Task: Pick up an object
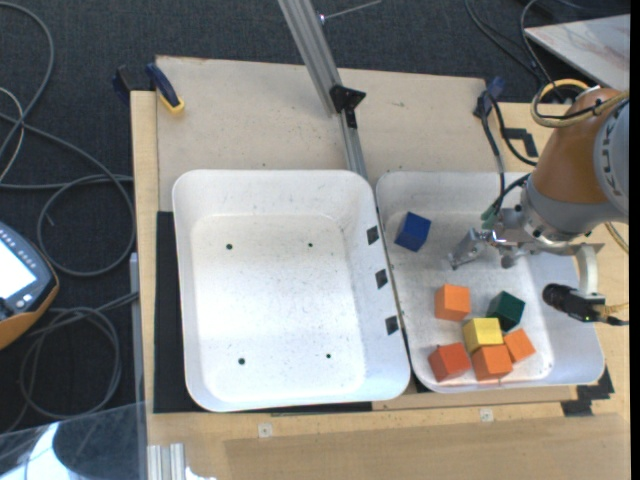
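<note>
My gripper (482, 259) hangs over the right bin (440, 182), near its middle, with its two fingers spread apart and nothing between them. A blue cube (412, 231) lies just to its left. Below it sit an orange cube (453, 302) and a dark green cube (508, 309). Closer to the front of the bin a yellow cube (485, 331) rests among three more orange cubes (450, 360), which are packed close together.
The left bin (186, 200) stands beside the right one, their walls touching. A slanted metal bar (318, 48) runs down to the gap between the bins. Cables lie on the floor at the left and back right.
</note>
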Robot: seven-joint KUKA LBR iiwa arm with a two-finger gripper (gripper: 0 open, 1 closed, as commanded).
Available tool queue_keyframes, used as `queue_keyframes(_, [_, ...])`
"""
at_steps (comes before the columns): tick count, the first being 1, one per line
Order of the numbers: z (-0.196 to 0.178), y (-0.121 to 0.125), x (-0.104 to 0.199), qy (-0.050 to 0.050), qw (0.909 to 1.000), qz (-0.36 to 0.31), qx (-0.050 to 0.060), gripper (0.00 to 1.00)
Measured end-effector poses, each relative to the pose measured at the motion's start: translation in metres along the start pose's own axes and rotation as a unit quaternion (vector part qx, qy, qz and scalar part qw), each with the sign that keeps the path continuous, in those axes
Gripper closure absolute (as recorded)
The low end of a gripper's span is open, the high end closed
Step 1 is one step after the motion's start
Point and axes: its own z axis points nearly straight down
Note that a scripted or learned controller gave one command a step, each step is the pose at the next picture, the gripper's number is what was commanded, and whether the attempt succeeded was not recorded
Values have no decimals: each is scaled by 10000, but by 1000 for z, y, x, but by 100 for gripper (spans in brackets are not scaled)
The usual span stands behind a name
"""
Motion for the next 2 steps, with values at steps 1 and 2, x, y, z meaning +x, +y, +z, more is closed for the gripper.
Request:
queue_keyframes(1, [-15, 2, 0, -5, 10000, -1, -45, 100])
queue_keyframes(2, [-60, 2, -5, -18, 10000, -1, -66, 100])
